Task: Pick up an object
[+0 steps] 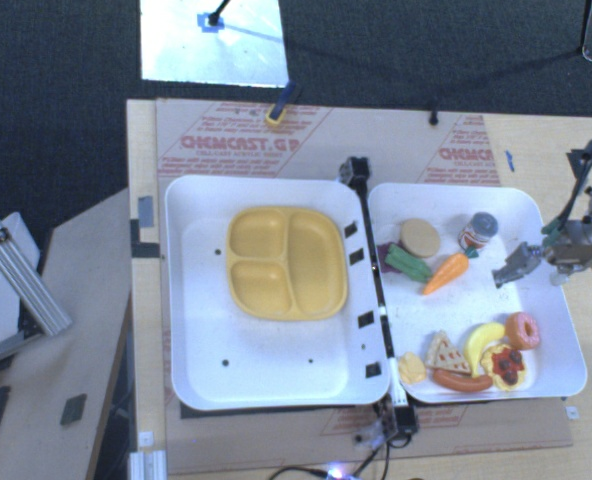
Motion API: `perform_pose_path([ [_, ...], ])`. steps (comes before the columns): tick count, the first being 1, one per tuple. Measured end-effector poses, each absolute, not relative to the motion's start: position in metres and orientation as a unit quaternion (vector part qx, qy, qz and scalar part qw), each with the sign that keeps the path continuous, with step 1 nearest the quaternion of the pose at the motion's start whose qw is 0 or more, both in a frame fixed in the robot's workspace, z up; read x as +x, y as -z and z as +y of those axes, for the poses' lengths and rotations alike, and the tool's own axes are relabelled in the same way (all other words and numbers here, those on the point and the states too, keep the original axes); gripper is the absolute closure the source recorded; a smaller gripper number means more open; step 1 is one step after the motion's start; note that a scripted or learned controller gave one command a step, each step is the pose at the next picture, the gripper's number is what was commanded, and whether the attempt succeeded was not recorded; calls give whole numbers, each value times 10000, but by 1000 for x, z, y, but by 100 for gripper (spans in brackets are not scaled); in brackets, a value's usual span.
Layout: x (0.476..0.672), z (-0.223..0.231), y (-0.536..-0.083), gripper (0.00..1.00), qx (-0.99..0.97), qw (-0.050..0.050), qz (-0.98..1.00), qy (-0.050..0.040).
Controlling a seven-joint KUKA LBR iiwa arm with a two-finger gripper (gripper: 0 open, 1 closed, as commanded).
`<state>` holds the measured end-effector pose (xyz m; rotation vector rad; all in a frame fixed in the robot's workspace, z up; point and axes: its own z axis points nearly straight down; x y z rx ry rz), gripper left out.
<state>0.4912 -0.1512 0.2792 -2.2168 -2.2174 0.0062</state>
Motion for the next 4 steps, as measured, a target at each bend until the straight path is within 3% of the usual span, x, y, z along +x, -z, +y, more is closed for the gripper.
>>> perform_pose_path([
  [1,493,-151,-284,0,-7060,-9,-7082,6],
  [4,508,-139,-130,0,-7067,13,-7075,-4],
])
